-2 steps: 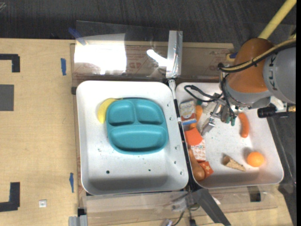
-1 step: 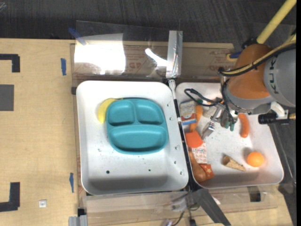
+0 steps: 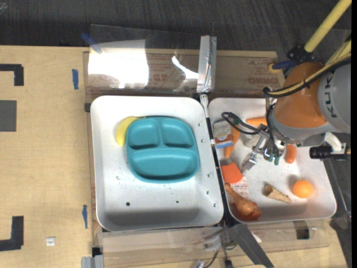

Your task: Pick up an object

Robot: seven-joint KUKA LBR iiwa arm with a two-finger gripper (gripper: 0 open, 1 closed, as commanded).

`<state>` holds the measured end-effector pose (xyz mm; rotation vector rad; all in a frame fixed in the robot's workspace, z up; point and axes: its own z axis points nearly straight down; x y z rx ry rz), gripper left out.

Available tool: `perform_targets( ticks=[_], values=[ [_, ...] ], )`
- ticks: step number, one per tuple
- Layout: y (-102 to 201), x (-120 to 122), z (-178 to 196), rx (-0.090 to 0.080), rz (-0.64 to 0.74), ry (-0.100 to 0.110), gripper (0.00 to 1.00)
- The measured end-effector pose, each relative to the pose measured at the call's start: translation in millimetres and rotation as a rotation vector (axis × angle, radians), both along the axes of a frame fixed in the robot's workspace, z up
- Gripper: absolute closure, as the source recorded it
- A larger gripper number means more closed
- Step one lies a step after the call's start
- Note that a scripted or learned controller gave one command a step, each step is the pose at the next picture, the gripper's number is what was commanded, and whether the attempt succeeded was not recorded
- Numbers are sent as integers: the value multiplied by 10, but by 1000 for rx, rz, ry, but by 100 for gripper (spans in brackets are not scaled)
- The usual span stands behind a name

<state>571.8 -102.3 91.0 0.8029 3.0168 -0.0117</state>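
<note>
My gripper (image 3: pixel 249 162) hangs over the left-middle of the right bin (image 3: pixel 323 205), pointing down and to the left. Just below and left of its tip lies an orange-red block (image 3: pixel 232 173). An orange ball (image 3: pixel 303 188) and a brown wedge (image 3: pixel 277 193) rest near the bin's front. A brownish lumpy item (image 3: pixel 245 206) sits in the front left corner. A small orange stick (image 3: pixel 290 152) lies right of the gripper. A white and blue packet (image 3: pixel 222 133) and an orange piece (image 3: pixel 256 124) lie toward the back. Nothing shows in the gripper's grasp.
The left bin (image 3: pixel 111 200) holds a teal divided plate (image 3: pixel 162 148) with a yellow item (image 3: pixel 122 129) poking out at its left. A black cable (image 3: pixel 234 119) loops behind the gripper. The ridge between the bins (image 3: pixel 212 166) runs close to the gripper's left.
</note>
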Motion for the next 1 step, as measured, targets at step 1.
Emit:
perform_targets(
  ticks=[1],
  values=[
    [63,678,-24,8,244,8,0]
  ],
)
